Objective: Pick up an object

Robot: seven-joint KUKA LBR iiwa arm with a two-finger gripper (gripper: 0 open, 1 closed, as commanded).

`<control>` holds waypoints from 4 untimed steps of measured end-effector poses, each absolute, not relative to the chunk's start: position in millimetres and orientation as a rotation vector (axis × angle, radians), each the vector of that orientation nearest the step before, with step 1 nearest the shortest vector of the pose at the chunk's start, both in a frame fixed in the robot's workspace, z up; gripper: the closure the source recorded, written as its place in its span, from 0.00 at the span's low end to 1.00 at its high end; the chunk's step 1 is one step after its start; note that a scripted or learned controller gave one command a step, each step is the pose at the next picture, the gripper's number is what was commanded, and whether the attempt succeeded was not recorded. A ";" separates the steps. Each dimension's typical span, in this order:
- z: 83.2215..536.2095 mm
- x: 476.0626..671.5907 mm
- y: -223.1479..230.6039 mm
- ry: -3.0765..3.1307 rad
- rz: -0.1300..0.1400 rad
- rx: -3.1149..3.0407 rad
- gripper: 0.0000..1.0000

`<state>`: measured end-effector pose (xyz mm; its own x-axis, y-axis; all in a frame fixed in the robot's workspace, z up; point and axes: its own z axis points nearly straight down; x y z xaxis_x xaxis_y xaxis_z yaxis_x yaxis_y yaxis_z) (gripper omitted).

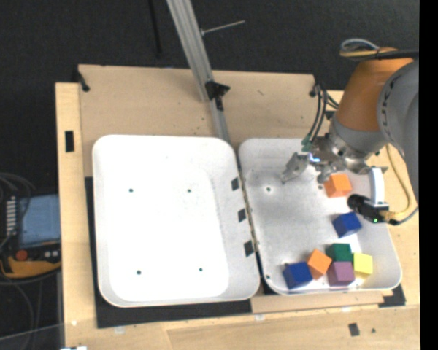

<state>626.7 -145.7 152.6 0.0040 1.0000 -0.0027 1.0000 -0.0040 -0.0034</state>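
An orange block (pixel 338 185) lies in the right bin (pixel 277 217), just beside the gripper (pixel 312 168); whether its claw is apart or together, I cannot tell; a blue block (pixel 347 224) sits below the orange one; no writing is legible.

- Orange cube (pixel 338 185): upper right of the right bin (pixel 277 217).
- Blue cube (pixel 347 224): just toward 5 o'clock from it.
- Cluster at 5 o'clock corner: blue block (pixel 298 275), orange block (pixel 320 262), green block (pixel 342 252), purple block (pixel 341 273), yellow block (pixel 363 264).
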 end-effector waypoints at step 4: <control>217.2 634.6 -154.9 -2.226 -0.006 -2.224 1.00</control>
<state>634.6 -154.9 217.2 -0.0012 1.0000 -0.0008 1.0000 0.0012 0.0065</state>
